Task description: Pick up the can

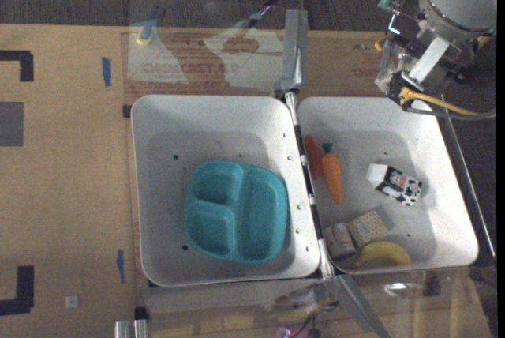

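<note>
The can [341,240] lies on its side in the front left corner of the right bin [461,194], pressed between a tan box [368,225] and a yellow banana [383,254]. My gripper [394,74] hangs over the back rim of the right bin, far from the can and well above it. I see nothing held in it.
An orange carrot [332,177] and a thinner red-orange piece [313,152] lie along the right bin's left wall. A black-and-white carton [397,185] sits mid-bin. The left bin [158,139] holds a teal divided plate [235,210].
</note>
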